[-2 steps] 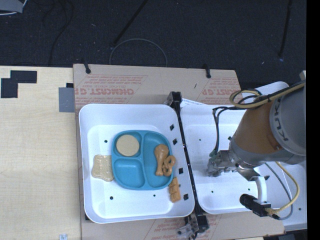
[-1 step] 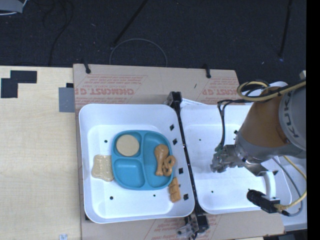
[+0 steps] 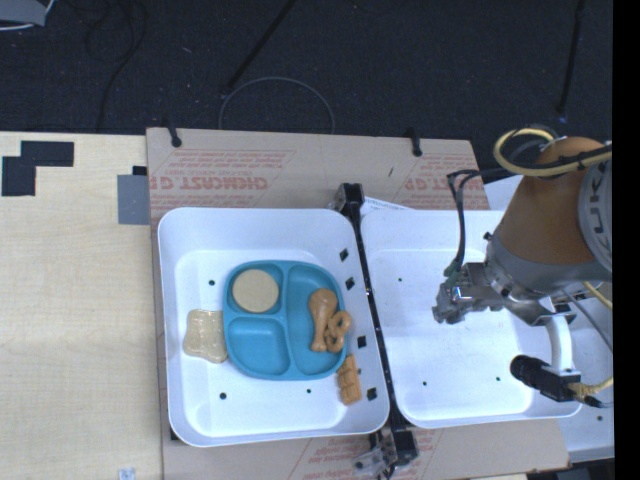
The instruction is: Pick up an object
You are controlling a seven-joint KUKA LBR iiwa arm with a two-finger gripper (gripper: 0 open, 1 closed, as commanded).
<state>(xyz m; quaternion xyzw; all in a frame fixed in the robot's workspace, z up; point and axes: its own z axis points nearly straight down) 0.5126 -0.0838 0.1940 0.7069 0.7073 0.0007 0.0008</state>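
Observation:
A blue divided tray lies in the left bin. A round tan cracker rests in its upper left compartment, and a tan pretzel-like piece lies in its right compartment. A pale biscuit sits on the bin floor just left of the tray. Small orange-brown pieces lie by the tray's lower right corner. My gripper hangs over the right bin, well right of all these things, with nothing visible in it.
A black divider runs between the two bins. Cardboard lies under the bins, with a wooden bench top to the left. The arm's grey and orange body covers the right bin's far right side.

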